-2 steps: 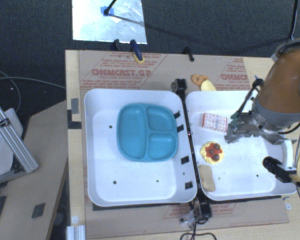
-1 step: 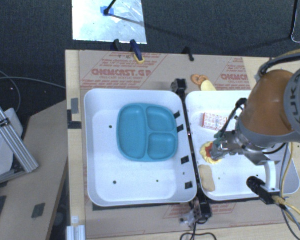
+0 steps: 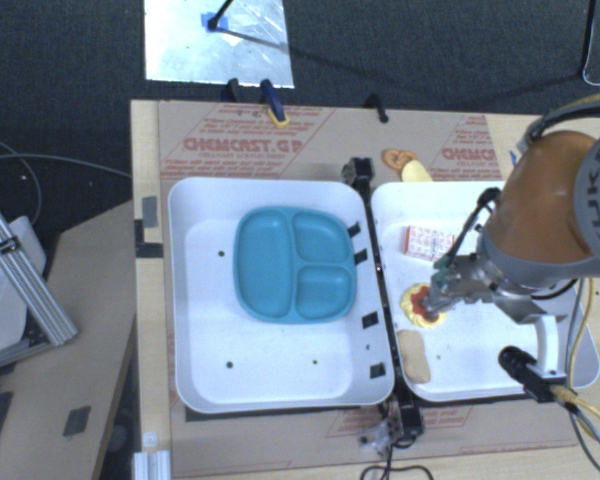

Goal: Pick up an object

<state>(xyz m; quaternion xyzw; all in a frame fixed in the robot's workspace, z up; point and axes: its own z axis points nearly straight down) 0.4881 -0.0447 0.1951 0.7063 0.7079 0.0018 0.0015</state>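
Your target, the red-and-yellow toy (image 3: 418,304), lies mid-left in the right bin (image 3: 460,200), close to the divider edge, and the gripper (image 3: 438,298) sits right on top of it; whether it's gripping, you cannot tell. Around it: a tan piece (image 3: 414,355) below near the bin's lower left corner, a red-and-white box (image 3: 427,240) above, open floor lower right. Left bin (image 3: 195,368) holds a blue divided plate (image 3: 294,265) centre, bare margins all round.

A blue three-compartment plastic plate (image 3: 295,265) fills the left white bin's (image 3: 195,368) centre; bare floor rings it, widest along the near side.
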